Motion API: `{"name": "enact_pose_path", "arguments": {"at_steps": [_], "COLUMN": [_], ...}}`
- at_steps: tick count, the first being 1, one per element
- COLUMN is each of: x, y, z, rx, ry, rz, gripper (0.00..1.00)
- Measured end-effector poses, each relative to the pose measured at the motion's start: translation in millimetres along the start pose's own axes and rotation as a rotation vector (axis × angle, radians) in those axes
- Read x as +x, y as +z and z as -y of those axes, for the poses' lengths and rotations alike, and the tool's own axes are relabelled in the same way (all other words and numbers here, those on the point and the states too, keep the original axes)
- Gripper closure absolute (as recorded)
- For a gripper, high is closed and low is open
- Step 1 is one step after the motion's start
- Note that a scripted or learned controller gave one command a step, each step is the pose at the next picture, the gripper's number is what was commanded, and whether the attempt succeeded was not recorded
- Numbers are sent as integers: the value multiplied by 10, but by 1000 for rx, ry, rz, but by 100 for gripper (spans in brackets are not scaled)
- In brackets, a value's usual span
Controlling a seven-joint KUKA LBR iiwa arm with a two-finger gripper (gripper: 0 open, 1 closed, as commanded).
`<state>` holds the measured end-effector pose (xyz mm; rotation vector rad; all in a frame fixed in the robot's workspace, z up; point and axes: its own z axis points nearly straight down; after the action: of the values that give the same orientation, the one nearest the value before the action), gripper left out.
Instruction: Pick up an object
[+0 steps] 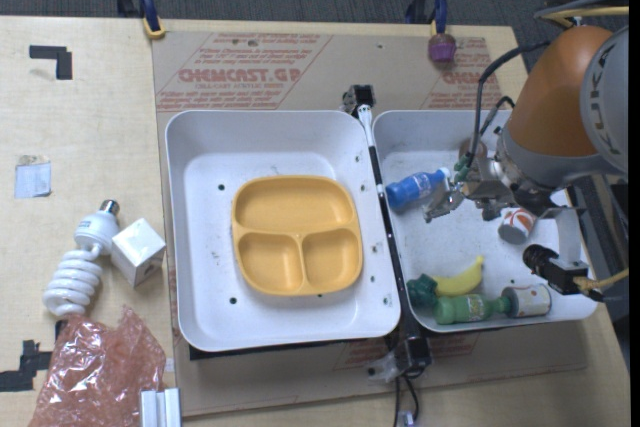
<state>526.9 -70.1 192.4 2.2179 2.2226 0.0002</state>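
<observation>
The right bin (560,130) holds several objects. A blue bottle (413,188) lies near its left wall. Along the front wall are a yellow banana (462,278), a green bottle (490,306) lying on its side and a small dark green item (422,290). A small red and white can (516,223) sits further right, partly under the arm. My gripper (447,198) hangs over the bin's middle, just right of the blue bottle and slightly nearer the front. Nothing visibly sits in it.
The left bin (200,315) holds a yellow divided plate (297,235). On the bench to the left lie a spiral light bulb (80,265), a white cube (138,250) and a crumpled pink bag (95,370). A purple object (442,46) rests behind the right bin.
</observation>
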Motion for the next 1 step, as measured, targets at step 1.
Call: {"name": "enact_pose_path", "arguments": {"at_steps": [1], "x": [-649], "y": [908], "z": [262], "rx": [2], "ry": [4], "rz": [-1], "gripper": [0]}}
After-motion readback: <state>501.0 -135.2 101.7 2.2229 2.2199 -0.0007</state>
